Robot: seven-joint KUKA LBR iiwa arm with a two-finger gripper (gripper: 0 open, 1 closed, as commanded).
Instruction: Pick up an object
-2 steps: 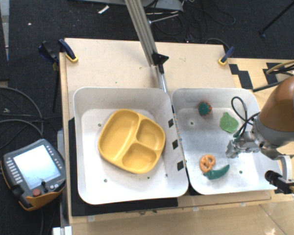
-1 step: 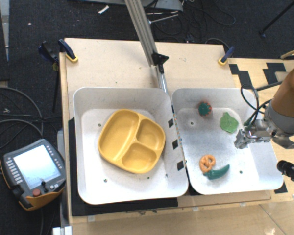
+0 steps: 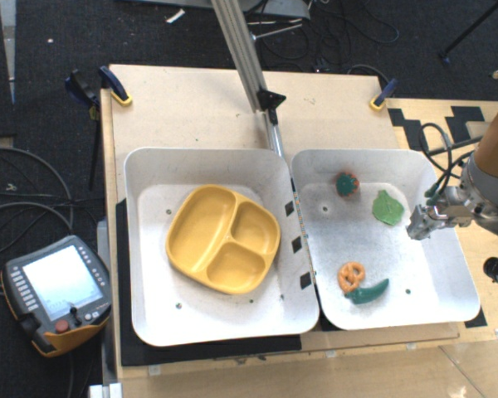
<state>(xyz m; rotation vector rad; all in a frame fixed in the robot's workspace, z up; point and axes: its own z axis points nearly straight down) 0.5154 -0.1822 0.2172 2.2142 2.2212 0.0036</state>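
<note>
The right bin (image 3: 448, 293) holds several small items: a teal and orange ball-like toy (image 3: 346, 184) near its back, a light green leaf-shaped piece (image 3: 388, 208), an orange pretzel (image 3: 350, 275) and a dark green pepper-like piece (image 3: 370, 290) touching it near the front. My gripper (image 3: 421, 225) hangs at the bin's right side, just right of the light green piece, with nothing seen between its fingers.
The left bin (image 3: 149, 247) bears a yellow three-compartment plate (image 3: 224, 239). A slanted metal pole (image 3: 242, 48) crosses the back of the bench. Clamps sit at the bench's back corners, and a teach pendant (image 3: 56, 293) lies to the left off the bench.
</note>
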